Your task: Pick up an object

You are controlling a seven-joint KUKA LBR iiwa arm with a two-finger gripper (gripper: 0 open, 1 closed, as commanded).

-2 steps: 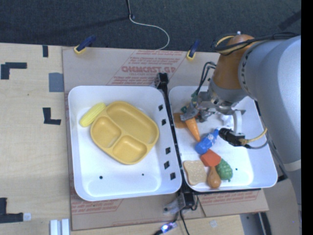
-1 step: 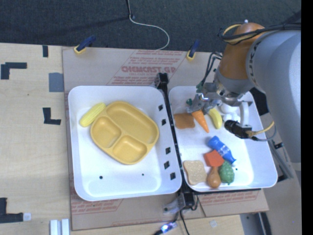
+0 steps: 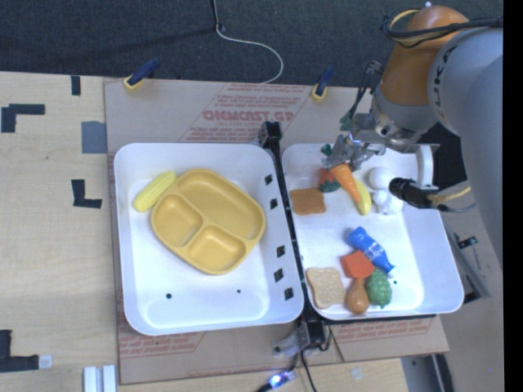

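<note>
Arm: grey w/ orange band, reaches in from right, over far end of right bin.
Left bin: yellow tray w/ compartments, corn cob just beside its far-left edge.
Right bin: toy food. Far end: carrot, brown toast-like piece, white bit. Near end: blue item, orange-red piece, bread slice, green piece.
Claw: low over carrot's top end, prob touching; open/closed – can't tell.
Progress: nothing lifted; carrot lies in bin. Grasp + lift left to do.
</note>
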